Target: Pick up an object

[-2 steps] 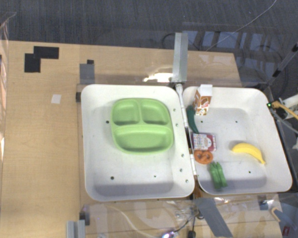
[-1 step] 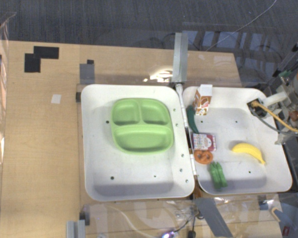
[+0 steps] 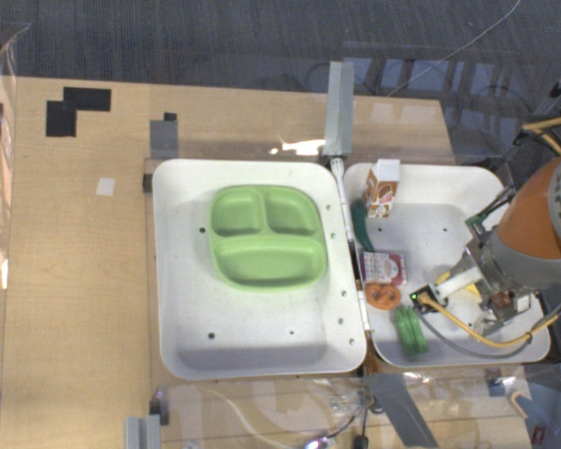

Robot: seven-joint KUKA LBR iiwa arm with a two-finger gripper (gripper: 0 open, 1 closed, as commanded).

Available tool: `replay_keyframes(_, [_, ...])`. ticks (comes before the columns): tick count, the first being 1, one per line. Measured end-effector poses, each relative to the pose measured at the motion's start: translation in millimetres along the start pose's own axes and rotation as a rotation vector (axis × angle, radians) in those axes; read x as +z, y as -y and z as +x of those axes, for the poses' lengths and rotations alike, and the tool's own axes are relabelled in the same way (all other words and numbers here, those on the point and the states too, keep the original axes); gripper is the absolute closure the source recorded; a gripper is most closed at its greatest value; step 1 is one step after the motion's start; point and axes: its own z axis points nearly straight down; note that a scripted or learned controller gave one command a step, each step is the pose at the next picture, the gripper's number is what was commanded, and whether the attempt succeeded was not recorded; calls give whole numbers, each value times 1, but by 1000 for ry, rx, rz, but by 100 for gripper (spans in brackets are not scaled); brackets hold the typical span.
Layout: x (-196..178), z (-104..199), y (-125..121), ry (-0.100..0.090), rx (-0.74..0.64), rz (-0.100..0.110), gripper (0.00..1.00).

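a pale wood-grain tabletop (image 3: 75,279) carries two shallow white bins with rounded corners and smooth, matte plastic walls. the left bin (image 3: 182,279) holds a light green tray (image 3: 266,237), a rounded rectangle of smooth plastic moulded into three compartments: two small ones toward 12 o'clock and one wide one toward 6 o'clock, its long axis running 9 to 3. the right bin (image 3: 430,223) holds the small things, all crowded toward its 9 o'clock side. a little carton (image 3: 383,187), boxy printed card in white and brown, sits in the 11 o'clock corner with its long axis about 12 to 6. just below it a dark green, slim piece (image 3: 359,224) lies along the bin's 9 o'clock wall, also running roughly 12 to 6. toward 6 o'clock from that lies a flat, squarish pink packet (image 3: 383,267), and touching its lower edge is a small round orange item (image 3: 383,296). a bright green ridged piece (image 3: 410,330), stubby and ribbed, lies near the 7 o'clock corner, its long axis pointing from 11 to 5. the end effector (image 3: 498,299) hangs over the bin's 4 o'clock part, apart from these things; whether it is released or clenched cannot be told.
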Motion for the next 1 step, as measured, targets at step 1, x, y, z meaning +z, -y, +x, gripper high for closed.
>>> replay_keyframes(1, [-90,-14,-44,-2,132,-3,0])
